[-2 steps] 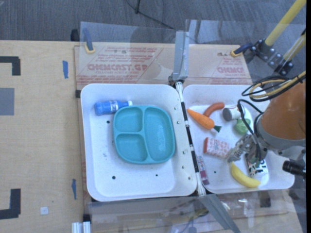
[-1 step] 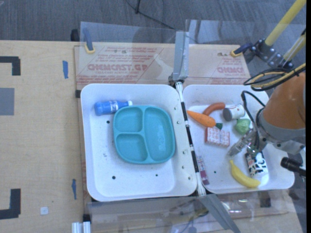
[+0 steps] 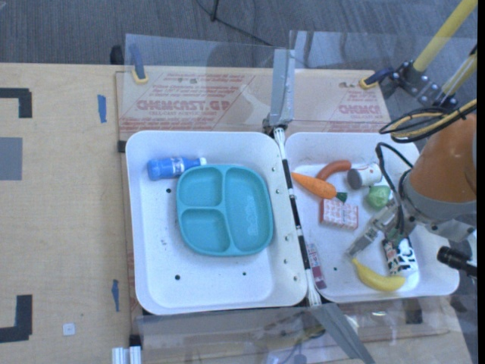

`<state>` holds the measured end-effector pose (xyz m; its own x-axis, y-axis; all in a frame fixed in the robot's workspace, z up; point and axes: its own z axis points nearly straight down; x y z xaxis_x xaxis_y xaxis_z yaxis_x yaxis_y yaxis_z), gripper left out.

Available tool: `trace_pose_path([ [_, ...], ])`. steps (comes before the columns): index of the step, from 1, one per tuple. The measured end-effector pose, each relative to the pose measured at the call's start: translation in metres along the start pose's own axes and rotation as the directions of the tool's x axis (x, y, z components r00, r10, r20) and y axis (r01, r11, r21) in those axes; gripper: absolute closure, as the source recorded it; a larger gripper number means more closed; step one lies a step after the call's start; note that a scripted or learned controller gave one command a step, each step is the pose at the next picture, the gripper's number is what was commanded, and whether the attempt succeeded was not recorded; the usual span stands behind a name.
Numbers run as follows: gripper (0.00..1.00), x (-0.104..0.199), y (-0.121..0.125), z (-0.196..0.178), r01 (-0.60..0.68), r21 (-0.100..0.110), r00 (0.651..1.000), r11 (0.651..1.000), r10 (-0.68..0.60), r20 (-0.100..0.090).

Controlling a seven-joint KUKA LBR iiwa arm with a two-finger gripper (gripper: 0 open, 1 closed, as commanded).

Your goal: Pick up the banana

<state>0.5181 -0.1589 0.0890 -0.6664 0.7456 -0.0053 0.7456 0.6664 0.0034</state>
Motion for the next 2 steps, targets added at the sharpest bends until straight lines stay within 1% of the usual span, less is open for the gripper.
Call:
trace_pose_path([
  [1, 0.0, 0.0556, 0.0131, -0.0001, 0.257, -0.002, 0.966, 0.966, -0.257, 0.007],
  [2, 1.0, 0.0527, 0.0142, -0.0101, 0.253, -0.006, 0.967, 0.967, -0.253, 0.014],
])
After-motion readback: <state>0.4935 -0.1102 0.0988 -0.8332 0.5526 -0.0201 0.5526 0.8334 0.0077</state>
